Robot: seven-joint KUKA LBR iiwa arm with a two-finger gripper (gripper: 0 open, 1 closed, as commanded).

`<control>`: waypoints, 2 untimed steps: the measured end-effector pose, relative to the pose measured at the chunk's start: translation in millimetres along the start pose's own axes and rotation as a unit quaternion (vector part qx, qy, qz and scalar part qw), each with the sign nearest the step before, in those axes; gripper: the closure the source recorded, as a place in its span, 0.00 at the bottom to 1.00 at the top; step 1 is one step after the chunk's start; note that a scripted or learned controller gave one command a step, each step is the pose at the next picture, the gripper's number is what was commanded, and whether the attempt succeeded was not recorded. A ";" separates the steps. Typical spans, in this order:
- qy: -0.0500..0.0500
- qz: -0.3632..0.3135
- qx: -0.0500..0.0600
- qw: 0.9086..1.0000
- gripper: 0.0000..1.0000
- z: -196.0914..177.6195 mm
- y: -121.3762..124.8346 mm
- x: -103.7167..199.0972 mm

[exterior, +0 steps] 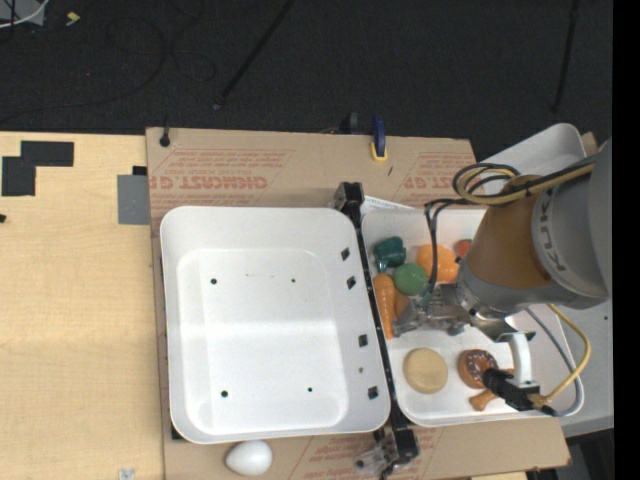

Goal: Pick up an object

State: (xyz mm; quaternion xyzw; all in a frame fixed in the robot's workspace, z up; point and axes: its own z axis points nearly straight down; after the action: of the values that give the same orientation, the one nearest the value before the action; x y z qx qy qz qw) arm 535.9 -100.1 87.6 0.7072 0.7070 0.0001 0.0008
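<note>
Tool down in rt bin by orange carrot; opening can't tell.

I see a green ball, orange ball and tan round disc lying in the right white bin.

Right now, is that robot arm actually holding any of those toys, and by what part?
It cannot be told. The gripper is down among the objects in the right bin, beside the carrot and green ball, but no grasp is visible.
</note>
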 end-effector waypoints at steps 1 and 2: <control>-0.001 0.000 0.010 1.000 0.00 0.1 81.1 4.5; 0.000 0.000 0.002 1.000 1.00 -11.8 83.2 6.6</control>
State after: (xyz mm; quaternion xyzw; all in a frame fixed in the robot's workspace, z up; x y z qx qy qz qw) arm 619.1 -93.5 99.5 0.7075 0.7068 -0.0011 -0.0010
